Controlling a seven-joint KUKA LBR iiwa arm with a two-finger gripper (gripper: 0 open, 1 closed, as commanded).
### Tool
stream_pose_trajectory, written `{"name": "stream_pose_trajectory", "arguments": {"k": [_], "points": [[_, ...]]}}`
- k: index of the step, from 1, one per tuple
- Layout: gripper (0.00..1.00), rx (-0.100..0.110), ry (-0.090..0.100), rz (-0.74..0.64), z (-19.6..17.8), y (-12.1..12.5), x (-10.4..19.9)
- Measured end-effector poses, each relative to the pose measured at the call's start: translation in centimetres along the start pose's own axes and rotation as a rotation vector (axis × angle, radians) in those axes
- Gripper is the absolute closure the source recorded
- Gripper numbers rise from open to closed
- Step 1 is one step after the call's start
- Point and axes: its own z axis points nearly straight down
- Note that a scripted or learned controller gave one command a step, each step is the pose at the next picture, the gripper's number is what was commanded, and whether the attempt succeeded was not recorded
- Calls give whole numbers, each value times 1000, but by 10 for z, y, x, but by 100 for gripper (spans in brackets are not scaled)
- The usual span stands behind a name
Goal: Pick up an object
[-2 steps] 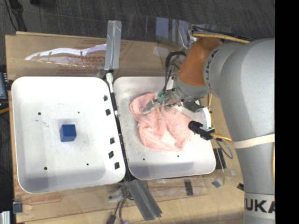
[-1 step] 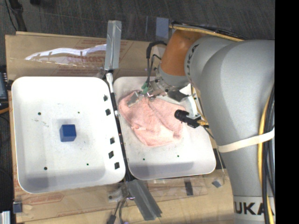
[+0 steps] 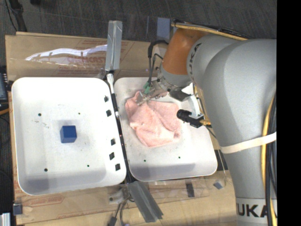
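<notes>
— Pink cloth (image 3: 153,120) is lying crumpled in the right bin (image 3: 197,164); blue cube (image 3: 68,133) is sitting in the left bin (image 3: 28,93).
— Hand (image 3: 151,91)?
— Touching the cloth's top edge; grip, can't tell.

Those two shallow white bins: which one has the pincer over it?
The right white bin, holding the crumpled pink cloth; the left white bin holds a small blue cube.

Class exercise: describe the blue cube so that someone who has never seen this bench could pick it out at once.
Start with the two white bins side by side and take the left bin. The blue cube sits alone on its floor, left of centre. It is small, solid and hard-edged, unlike the crumpled pink cloth in the right bin.
</notes>
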Motion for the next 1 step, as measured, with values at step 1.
{"name": "stream_pose_trajectory", "arguments": {"k": [1], "points": [[0,0,0,0,0,0,0]]}}
